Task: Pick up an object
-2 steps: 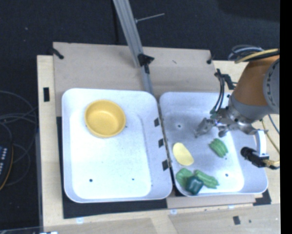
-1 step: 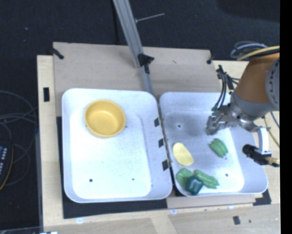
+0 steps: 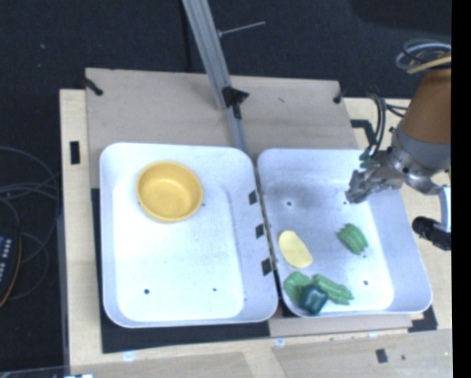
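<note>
The end effector (image 3: 360, 189) is hanging over the upper right part of the right bin (image 3: 314, 172), and whether it is spread or closed cannot be told from this angle; nothing is showing in its grip. Below it, a green pepper-like toy (image 3: 352, 238) is lying near the right bin's right wall. A pale yellow piece (image 3: 295, 250) is sitting nearer the bin's left wall, with a cluster of green toys (image 3: 316, 290) lying by the bin's lower edge. A yellow bowl (image 3: 169, 191) is resting in the left bin (image 3: 180, 290), beside the right bin.
</note>
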`<state>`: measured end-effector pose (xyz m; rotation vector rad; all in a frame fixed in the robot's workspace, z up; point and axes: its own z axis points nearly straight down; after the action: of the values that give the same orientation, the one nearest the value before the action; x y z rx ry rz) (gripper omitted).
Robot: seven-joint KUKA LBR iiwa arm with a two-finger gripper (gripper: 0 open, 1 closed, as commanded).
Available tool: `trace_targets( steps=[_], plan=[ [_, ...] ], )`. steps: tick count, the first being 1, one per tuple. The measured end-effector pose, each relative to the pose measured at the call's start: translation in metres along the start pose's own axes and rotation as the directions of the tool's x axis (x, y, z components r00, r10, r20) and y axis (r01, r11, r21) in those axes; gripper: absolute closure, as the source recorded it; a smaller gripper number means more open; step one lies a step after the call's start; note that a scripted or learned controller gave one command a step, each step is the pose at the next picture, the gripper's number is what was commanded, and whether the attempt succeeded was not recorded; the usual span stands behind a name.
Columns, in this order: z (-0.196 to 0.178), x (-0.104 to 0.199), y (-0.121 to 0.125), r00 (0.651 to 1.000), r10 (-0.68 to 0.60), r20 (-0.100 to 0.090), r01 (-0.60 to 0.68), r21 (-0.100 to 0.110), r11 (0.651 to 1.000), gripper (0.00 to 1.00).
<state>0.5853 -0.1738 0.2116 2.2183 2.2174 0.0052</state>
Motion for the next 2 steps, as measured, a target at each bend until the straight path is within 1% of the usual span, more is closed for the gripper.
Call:
trace_targets(
  steps=[1,2],
  plan=[
    [-0.0633,-0.0022,0.0029,1.0,0.0,0.0,0.0,-0.001,1.0,1.0],
    [-0.0653,-0.0024,0.0032,1.0,-0.001,-0.002,0.001,0.005,1.0,1.0]
  ],
)
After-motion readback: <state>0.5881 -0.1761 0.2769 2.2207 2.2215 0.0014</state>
